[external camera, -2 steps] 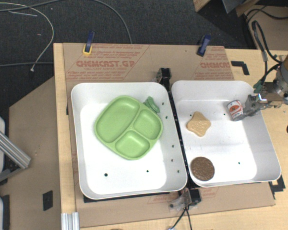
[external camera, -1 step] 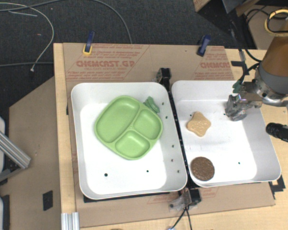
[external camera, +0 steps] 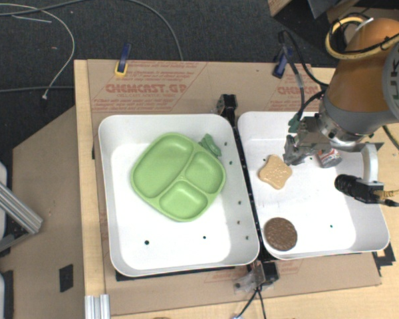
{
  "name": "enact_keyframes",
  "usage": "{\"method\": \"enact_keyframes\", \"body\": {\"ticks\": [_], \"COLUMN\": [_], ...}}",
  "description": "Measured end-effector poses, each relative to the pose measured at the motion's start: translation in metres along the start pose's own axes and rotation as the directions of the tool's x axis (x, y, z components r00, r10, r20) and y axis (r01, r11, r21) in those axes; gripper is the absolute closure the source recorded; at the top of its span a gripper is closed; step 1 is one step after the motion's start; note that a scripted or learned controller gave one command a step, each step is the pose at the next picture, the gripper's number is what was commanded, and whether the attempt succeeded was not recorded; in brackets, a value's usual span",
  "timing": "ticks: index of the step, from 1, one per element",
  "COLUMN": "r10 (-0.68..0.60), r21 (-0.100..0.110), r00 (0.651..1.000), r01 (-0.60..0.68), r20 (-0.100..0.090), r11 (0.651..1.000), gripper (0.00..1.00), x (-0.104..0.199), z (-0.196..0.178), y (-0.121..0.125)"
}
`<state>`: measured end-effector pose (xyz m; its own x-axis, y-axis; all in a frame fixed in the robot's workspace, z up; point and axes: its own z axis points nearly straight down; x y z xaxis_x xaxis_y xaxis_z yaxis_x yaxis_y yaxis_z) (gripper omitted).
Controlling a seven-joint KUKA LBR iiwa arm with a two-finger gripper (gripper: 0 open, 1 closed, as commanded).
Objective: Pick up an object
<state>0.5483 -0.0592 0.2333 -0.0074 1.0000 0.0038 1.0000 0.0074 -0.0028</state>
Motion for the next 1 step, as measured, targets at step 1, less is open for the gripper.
{"method": "enact_keyframes", "body": {"ticks": [1], "r10": [0.001], "r21": [-0.001], "r00": [1.000], "r01": [-0.001], "r20": [0.000], "r11": [1.000], "gripper": [1.00], "x": [0.0536], "z": [-0.0080], "y": [-0.0048]}}
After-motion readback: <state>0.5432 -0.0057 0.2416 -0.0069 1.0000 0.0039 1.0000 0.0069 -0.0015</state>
